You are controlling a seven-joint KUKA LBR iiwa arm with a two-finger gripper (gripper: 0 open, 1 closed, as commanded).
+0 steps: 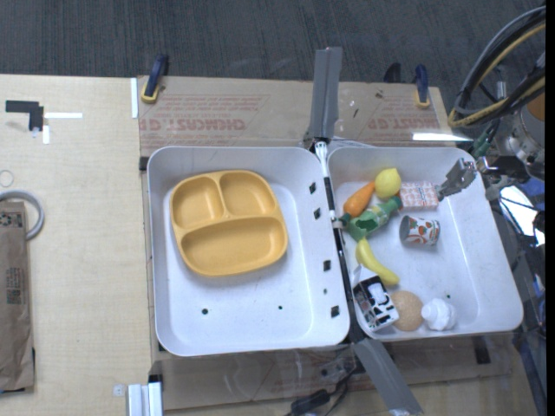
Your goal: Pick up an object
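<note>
The right bin [486,258] holds several small items: a lemon [388,182], a carrot [359,198], a green bottle [371,220], a pink carton [419,196], a tipped printed can [420,230], a banana [375,261], a black-and-white box [374,302], a tan ball [405,310] and a white crumpled thing [439,314]. My gripper [456,178] hangs at the bin's upper right, just right of the pink carton, with nothing seen between its fingers.
The left bin [173,302] bears a yellow divided plate [229,222]. A cardboard sheet [234,115] lies behind both bins. Cables [499,50] loop at the right. A brown bag [13,284] sits on the bench at far left.
</note>
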